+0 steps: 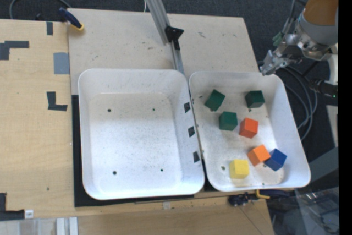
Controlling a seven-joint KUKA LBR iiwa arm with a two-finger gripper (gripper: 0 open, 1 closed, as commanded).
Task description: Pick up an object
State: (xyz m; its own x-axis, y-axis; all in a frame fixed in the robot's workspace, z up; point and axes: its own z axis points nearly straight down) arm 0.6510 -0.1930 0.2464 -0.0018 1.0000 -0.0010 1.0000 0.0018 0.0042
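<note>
**Arm poised at the right bin's far corner, blocks lying loose**

The bench (33,118) of pale wood carries two shallow white bins side by side. The left bin (88,135) is the larger-looking of the pair, its floor speckled with dark dots. The right bin (294,135) holds all seven blocks.

The grey arm (322,5), with its orange band, reaches in from the right. Its gripper (268,67) hangs just over the right bin's far right corner, apart from every block; whether the fingers are spread or pressed together I cannot tell, as they are too small and blurred.

A slanted metal rail (157,3) runs down toward the gap between the bins.

Among the blocks, three green cubes sit toward the far end: one at the left (214,100), one at the right (254,99), one nearer (228,120). An orange cube (248,127) lies just beside that nearer green one. Closer to the near rim, a second orange cube (257,154) touches a blue cube (276,159), with a yellow cube (238,168) near them.
</note>
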